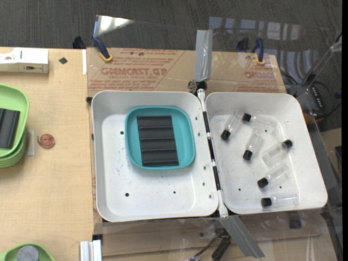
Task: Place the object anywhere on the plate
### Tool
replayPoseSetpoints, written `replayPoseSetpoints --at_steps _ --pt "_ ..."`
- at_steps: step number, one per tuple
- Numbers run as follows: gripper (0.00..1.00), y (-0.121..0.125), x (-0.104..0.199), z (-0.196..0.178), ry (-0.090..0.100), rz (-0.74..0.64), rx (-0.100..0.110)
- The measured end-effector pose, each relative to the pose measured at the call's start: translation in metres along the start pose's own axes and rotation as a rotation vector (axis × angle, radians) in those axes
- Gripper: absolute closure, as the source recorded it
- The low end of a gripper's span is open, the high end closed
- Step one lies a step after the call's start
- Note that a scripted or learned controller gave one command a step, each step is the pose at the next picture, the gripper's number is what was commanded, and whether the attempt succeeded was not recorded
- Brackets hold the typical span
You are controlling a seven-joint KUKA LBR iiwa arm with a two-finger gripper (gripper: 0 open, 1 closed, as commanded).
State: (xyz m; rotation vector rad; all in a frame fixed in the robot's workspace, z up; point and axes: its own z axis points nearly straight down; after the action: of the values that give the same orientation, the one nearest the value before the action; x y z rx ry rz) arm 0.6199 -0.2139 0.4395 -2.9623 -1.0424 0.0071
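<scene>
A teal square plate [132,140] lies in the left white bin [109,173], toward its back. A dark ridged insert [159,140] covers the plate's middle. In the right white bin [307,167] lie several clear vials with black caps, scattered on their sides. One vial [230,127] is near the bin's left wall, another [251,145] is near the middle, and a third [280,201] is by the front edge.
Cardboard [141,69] stands behind both bins, held by clamps [101,49]. On the wooden bench at the left are a green tray [13,102], a small reddish disc [47,140] and a white box [24,60]. A divider ridge [209,145] separates the bins.
</scene>
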Motion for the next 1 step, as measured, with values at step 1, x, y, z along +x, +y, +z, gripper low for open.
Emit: replayPoseSetpoints --at_steps 1 --pt "0.0 0.0128 0.0078 -0.0001 0.0 0.108 0.0"
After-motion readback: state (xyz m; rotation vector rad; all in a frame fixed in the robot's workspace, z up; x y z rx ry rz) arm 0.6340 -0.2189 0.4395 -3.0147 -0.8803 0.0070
